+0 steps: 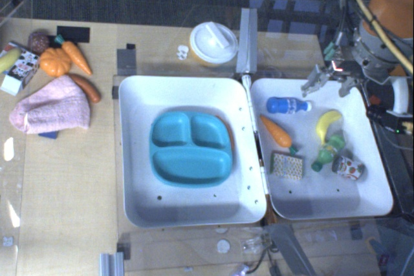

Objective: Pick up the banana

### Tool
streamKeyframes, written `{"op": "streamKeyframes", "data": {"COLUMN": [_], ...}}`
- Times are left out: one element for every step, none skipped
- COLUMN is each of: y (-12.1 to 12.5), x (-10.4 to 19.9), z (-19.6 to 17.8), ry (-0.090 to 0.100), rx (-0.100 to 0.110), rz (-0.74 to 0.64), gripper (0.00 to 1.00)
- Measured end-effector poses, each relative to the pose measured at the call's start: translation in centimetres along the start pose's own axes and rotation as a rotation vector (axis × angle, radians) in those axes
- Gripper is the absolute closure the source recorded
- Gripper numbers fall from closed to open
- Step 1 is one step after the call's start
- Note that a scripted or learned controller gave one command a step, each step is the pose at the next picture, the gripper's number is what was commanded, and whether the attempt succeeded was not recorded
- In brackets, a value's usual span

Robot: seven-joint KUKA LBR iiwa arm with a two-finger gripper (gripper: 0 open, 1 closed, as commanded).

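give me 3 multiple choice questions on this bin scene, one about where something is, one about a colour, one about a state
1. Where does the banana lie?
A. in the right bin, beside the green bottle
B. on the blue tray
C. on the bench beside the pink cloth

2. What colour is the divided tray in the left bin?
A. red
B. blue
C. yellow

3. How does the banana stand to the gripper?
A. clamped in it
B. lying in the bin, apart from it
C. lifted above the bench

Answers:
1. A: the banana rests in the right bin, just above the green bottle.
2. B: the tray is plainly light blue against the white bin.
3. B: the gripper hovers near the bin's upper edge, with the blue bottle and bare floor between it and the banana.
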State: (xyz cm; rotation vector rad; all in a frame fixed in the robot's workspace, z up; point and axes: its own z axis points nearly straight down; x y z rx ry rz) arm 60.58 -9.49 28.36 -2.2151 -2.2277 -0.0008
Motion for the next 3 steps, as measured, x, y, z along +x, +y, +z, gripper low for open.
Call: {"op": "streamKeyframes", "data": {"y": [-3.0, 1.2, 1.3], "x": [-8.2, -9.7, -9.5], "z": [6.9, 18.9, 17.8], "ry": [-0.001, -0.001, 0.000], "rx": [0.001, -0.002, -0.004], "rz": [-0.134, 0.062, 0.059], "gripper": [0.00, 0.00, 1.00]}}
